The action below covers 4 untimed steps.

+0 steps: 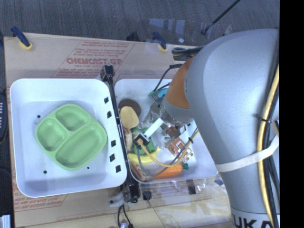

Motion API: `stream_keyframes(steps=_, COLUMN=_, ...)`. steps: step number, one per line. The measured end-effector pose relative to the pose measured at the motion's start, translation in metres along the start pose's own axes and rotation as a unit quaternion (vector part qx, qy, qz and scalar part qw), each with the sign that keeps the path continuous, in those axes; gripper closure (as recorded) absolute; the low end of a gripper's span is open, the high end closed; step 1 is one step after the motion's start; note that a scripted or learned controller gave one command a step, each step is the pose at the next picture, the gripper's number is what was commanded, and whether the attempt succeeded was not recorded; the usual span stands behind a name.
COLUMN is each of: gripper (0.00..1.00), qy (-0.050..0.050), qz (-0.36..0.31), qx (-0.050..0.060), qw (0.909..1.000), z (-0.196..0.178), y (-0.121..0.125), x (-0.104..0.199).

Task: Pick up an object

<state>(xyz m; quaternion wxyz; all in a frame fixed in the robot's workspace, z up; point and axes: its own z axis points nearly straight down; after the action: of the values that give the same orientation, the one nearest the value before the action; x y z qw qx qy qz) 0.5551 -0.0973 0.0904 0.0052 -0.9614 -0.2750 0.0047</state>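
Yellow banana [141, 158] and orange carrot [168, 171] lie along the lower edge of the right bin [130, 87], touching or nearly so, their long axes running roughly left to right in the frame. The grey arm [228, 118] hangs over this bin with the jaws low near its middle, so both pieces sit just below and left of them. Whether the jaws are wide or narrow I cannot tell

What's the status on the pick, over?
Gripper low in right bin, hold cannot be seen. Banana, carrot, wooden spoon crowded around it. Green plate sits in left bin.
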Motion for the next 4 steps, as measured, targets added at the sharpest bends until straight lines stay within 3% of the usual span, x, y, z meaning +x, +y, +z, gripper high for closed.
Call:
stream_keyframes(steps=1, gripper=0.00, qy=0.005, qz=-0.070, qx=-0.006, qw=0.9975, z=-0.002, y=-0.026, x=-0.073)
stream_keyframes(steps=2, gripper=0.00, qy=0.001, qz=-0.053, qx=-0.004, qw=0.9986, z=-0.001, y=-0.013, x=-0.021)
stream_keyframes(steps=3, gripper=1.00, qy=-0.002, qz=-0.057, qx=0.001, qw=0.9984, z=-0.009, y=-0.014, x=-0.022)
stream_keyframes(steps=4, gripper=1.00, qy=0.001, qz=0.134, qx=-0.002, qw=0.9909, z=-0.064, y=0.042, x=-0.012)
